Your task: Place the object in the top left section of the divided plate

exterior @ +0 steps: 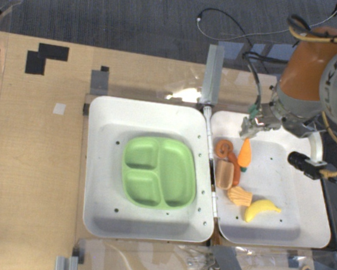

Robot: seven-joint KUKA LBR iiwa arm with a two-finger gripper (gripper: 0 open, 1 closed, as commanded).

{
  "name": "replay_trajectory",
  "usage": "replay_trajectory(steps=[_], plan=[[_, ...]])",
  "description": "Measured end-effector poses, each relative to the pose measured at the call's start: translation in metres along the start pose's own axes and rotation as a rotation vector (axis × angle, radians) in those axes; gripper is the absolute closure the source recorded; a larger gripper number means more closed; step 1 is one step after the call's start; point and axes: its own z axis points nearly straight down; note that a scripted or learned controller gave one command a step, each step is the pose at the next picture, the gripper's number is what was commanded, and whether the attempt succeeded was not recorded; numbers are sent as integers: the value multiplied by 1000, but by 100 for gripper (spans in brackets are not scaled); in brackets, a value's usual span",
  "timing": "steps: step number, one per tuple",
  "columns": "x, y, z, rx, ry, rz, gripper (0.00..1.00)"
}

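A green divided plate (158,172) lies in the left white bin (103,154); its top left section (141,153) holds nothing. The right bin (302,229) carries a carrot (245,154), an orange pretzel-like ring (224,148), a tan bread-like block (225,174), a ridged orange piece (240,196) and a yellow banana (261,210). My gripper (252,125) hangs over the back left of the right bin, just above the carrot's tip. Nothing shows between its fingers.
A grey metal post (212,73) rises behind the seam between the two bins. Black cables (239,34) loop behind the arm. A black fitting (303,162) on the arm juts over the right bin. Wooden bench lies to the left.
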Motion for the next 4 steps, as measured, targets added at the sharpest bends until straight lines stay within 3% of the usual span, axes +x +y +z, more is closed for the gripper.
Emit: replay_trajectory(steps=[1,2,3,4], plan=[[68,44,13,1,2,-20,100],[126,74,5,1,2,62,100],[180,88,1,1,2,214,100],[237,102,-11,-1,3,-10,100]])
